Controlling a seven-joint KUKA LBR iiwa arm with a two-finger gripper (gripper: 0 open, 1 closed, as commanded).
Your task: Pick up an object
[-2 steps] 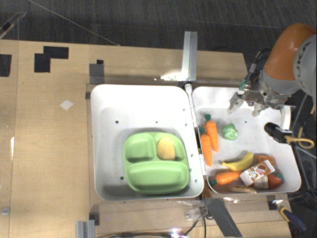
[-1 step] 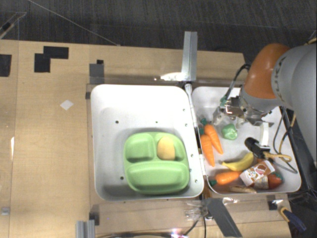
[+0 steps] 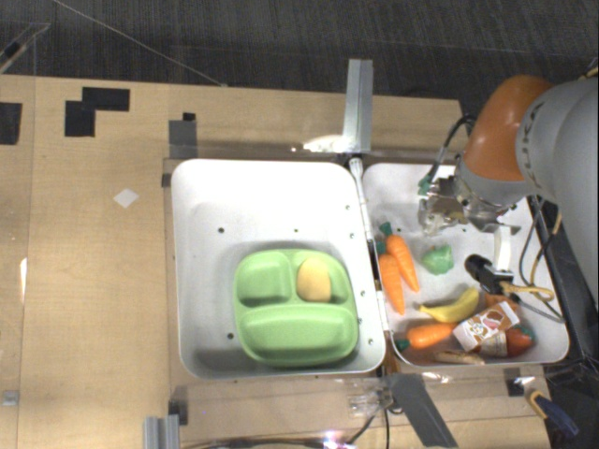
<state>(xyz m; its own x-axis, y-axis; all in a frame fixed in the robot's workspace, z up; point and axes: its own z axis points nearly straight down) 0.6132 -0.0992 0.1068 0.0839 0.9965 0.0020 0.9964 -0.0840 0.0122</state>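
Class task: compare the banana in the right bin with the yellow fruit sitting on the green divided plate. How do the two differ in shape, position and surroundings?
The banana is long and curved; the yellow fruit is rounded. The banana lies in the right bin crowded among carrots and a packet, while the yellow fruit sits alone in a compartment of the green divided plate in the left bin. The banana lies nearer the gripper. Both are yellow.
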